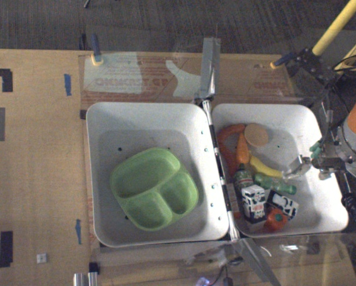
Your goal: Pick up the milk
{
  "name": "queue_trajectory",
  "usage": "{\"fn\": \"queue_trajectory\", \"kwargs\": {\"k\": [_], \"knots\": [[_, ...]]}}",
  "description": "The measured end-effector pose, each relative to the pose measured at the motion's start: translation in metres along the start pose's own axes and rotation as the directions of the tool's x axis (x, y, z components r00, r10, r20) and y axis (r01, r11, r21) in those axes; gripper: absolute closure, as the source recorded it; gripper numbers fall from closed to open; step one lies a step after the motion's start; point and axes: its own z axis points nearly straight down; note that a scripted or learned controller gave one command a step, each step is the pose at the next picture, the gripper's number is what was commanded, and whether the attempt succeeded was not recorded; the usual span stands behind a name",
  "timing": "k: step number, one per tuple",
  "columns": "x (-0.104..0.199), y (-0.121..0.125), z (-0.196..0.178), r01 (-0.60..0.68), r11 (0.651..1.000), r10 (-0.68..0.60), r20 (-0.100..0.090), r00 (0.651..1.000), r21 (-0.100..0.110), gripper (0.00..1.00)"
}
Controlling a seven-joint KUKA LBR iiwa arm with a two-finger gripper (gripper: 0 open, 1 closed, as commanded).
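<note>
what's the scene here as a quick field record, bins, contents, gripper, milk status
left bin: holds a green divided plate
right bin: a cluster of toy food along its left side
milk carton: cow-patterned, near the front of the right bin, beside a second black and white box
other items: banana, carrot, tan round disc, red tomato
gripper: over the right bin, right of the banana, apart from the milk carton
milk status: not picked up

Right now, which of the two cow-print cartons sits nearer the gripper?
The tilted carton by the red item, on the gripper side; the other carton sits near the divider.
</note>
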Motion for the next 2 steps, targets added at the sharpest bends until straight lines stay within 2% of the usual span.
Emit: {"fn": "queue_trajectory", "kwargs": {"k": [1, 2], "knots": [[0.048, 0.004, 0.069, 0.353, 0.936, -0.353, -0.001, 0.936, 0.001, 0.0], [0.016, -0.001, 0.07, 0.319, 0.948, -0.319, 0.002, 0.948, -0.003, 0.0]]}}
